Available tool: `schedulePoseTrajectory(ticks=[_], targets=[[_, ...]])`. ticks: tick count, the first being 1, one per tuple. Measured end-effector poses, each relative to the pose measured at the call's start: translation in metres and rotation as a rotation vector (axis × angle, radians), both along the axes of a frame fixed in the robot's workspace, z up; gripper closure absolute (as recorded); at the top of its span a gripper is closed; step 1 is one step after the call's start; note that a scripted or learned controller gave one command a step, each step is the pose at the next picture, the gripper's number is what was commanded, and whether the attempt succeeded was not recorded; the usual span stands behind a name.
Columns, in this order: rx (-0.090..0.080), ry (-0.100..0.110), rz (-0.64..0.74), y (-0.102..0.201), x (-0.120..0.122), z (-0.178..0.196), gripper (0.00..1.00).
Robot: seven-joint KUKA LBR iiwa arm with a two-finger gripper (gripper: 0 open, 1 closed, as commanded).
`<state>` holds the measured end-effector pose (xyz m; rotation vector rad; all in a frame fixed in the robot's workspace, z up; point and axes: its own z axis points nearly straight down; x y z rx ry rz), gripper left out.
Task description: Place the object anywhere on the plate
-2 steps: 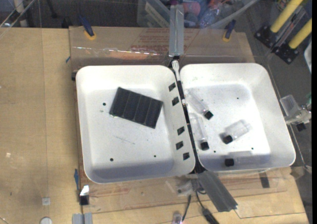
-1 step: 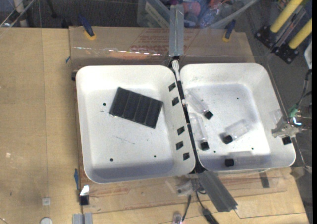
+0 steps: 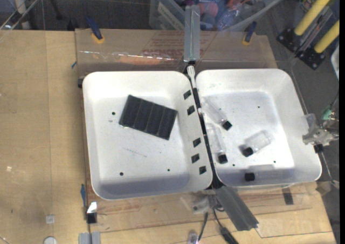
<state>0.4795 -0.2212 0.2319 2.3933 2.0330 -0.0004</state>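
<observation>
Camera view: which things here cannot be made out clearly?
- Pincer: cut off by the right edge of the camera view; finger state unclear.
- Clear objects in the right bin: transparent against white, so shapes are uncertain.
- Dark ridged plate in the left bin: material too small to tell.

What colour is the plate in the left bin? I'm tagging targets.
Dark grey-black, ribbed plate, seen in the camera view.

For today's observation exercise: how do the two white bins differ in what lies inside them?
The left bin holds one flat, dark, ribbed rectangle, lying at a slant. The right bin holds several small clear bottles with black caps, scattered and tipped over. Both bins are shallow, white and sit side by side.
</observation>
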Motion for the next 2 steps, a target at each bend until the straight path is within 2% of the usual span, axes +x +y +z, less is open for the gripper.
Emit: schedulePoseTrajectory(ticks=[1,2], targets=[[0.0,0.0,-0.216,0.006,0.001,0.05,1.0],[0.003,0.004,-0.215,0.008,0.0,0.015,1.0]])
